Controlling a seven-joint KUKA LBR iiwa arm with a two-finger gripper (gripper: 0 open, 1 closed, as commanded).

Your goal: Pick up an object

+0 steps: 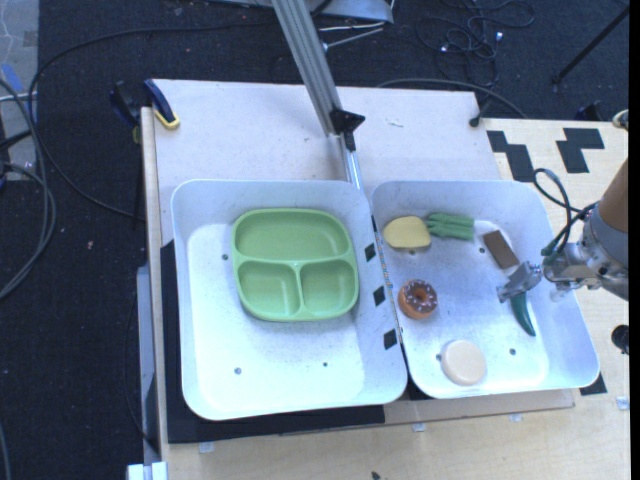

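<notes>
The right bin (560, 218) holds several small objects: a yellow piece (407, 233), a light green leafy piece (452, 227), a brown block (500, 249), a chocolate donut (418, 298), a cream round disc (464, 362) and a dark green pepper-like piece (526, 315). My gripper (519, 284) reaches in from the right edge and hovers over the bin's right side. It sits just above the top end of the dark green piece and right of the brown block. Whether it touches either one is unclear.
The left bin (200, 298) holds a light green divided plate (296, 263). A slanted metal pole (310, 53) rises from between the bins at the back. Cables (550, 193) hang near the arm at the right.
</notes>
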